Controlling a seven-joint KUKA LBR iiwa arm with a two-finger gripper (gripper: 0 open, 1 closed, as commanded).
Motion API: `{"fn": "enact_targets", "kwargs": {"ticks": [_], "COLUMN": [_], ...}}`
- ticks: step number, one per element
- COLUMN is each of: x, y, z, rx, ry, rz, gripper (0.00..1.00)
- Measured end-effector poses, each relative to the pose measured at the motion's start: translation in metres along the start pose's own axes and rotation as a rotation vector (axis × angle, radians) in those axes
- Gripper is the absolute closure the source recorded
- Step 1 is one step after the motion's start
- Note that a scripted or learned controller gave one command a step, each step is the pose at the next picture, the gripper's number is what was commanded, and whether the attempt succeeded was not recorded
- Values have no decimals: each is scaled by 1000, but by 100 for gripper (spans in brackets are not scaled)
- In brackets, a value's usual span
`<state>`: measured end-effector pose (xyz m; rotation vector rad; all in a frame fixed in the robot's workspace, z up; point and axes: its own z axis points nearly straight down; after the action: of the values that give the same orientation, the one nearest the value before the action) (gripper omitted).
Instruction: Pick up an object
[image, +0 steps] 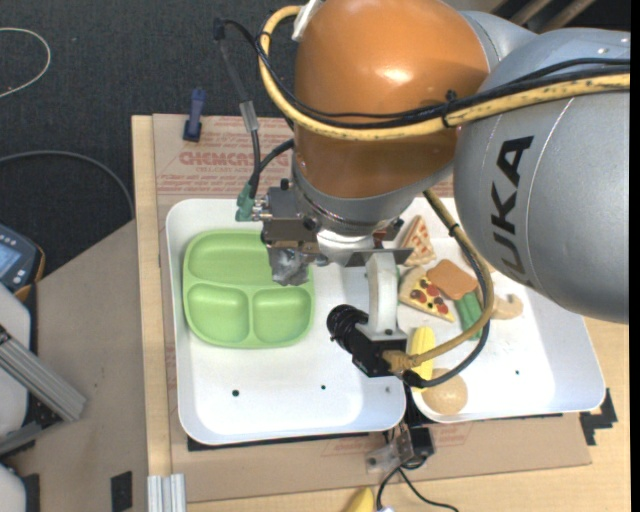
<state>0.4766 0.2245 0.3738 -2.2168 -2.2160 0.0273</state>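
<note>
A light green divided plate lies in the left bin, toward its far left. My gripper hangs over the plate's right rim, under the arm's big orange band, and the wrist hides most of it. In the right bin lie toy foods: a pizza slice, a second slice, a brown piece, a yellow corn cob and a beige round piece. Nothing shows held in the gripper.
The arm covers the middle of both bins. A black cable fitting and a yellow-black cable hang over the wall between the bins. A blue clip sits on the cardboard behind the bins. Grey gear stands at the left edge.
</note>
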Motion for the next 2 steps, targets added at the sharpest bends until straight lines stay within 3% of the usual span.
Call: {"fn": "enact_targets", "kwargs": {"ticks": [1,2], "x": [-2,-21], "y": [42,18], "z": [-172,-74], "rx": [-37,-7], "ry": [15,3], "rz": [-1,2], "gripper": [100,100]}}
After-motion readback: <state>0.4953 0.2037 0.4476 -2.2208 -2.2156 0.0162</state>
